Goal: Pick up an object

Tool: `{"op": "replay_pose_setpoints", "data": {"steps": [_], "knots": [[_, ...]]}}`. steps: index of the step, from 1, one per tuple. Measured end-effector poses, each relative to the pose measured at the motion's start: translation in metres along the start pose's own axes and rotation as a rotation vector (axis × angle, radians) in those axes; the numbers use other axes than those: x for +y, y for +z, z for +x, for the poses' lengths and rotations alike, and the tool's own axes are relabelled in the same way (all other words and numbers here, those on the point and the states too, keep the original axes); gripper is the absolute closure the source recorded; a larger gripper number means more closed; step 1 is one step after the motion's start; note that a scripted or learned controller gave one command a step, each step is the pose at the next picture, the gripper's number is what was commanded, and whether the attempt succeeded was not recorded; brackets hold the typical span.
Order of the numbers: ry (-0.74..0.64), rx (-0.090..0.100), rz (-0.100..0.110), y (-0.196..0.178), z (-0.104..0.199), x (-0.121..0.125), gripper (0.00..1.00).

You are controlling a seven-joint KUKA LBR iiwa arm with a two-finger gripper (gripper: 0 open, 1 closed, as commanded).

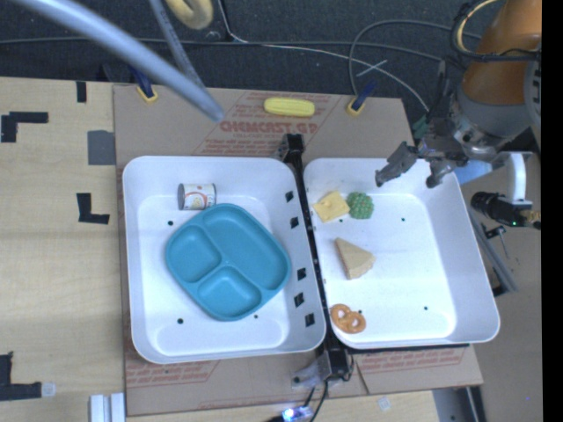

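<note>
My gripper (413, 176) hangs over the back edge of the right bin (440, 323), its two dark fingers spread open with nothing between them. In that bin lie a yellow cheese block (332, 207), a green broccoli piece (360, 205), a tan wedge (354, 258) and a pretzel (348, 320). The broccoli is to the left of and a little nearer than the gripper. The left bin (141, 236) holds a blue divided plate (228, 260) and a small can (196, 196) lying on its side.
A yellow banana-like object (288, 107) lies on the cardboard behind the bins. A grey pole (114, 42) slants across the upper left. Cables loop above the right bin. A black clip row (303, 236) divides the two bins.
</note>
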State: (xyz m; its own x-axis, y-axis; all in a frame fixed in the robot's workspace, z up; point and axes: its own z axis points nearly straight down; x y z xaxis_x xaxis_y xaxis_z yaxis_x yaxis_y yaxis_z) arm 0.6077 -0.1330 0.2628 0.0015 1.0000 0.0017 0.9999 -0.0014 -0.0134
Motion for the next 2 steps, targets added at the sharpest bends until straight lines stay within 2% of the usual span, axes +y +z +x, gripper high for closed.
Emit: {"op": "replay_pose_setpoints", "data": {"steps": [1,2], "knots": [[-0.003,-0.002,-0.012,-0.007,0.0,0.002,0.0],[-0.002,-0.003,-0.008,0.037,-0.001,0.003,0.0]]}}
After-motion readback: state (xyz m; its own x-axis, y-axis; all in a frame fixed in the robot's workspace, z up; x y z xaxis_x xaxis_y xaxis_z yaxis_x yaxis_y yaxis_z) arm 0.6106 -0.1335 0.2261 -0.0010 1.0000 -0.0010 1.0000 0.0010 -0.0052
